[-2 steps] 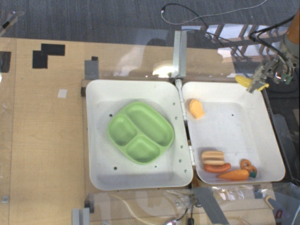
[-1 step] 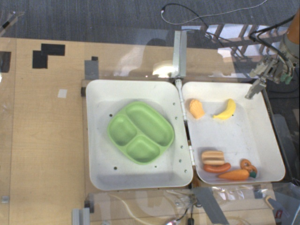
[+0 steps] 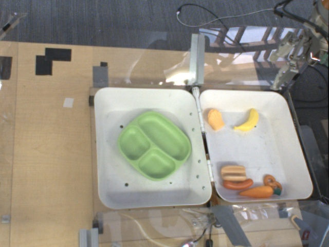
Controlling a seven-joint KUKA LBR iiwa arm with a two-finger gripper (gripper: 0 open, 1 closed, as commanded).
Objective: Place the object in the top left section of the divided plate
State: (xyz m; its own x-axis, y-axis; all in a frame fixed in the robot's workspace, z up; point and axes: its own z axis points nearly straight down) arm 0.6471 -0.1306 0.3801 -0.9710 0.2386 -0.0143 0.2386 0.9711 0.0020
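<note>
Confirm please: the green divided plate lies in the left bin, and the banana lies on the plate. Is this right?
One thing is wrong. The banana is not on the green divided plate; it lies in the right bin, near its far edge. The plate does lie in the left bin. The camera view shows this.

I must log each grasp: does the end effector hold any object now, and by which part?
Nothing is held. The end effector is above the right bin's far corner, apart from the toy foods.

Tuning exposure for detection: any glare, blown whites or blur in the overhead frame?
Camera view: bright glare on the clear sheet behind the bins; left bin and right bin near blown white, shadows soft; green plate and banana stay distinct; small toys slightly soft.
</note>
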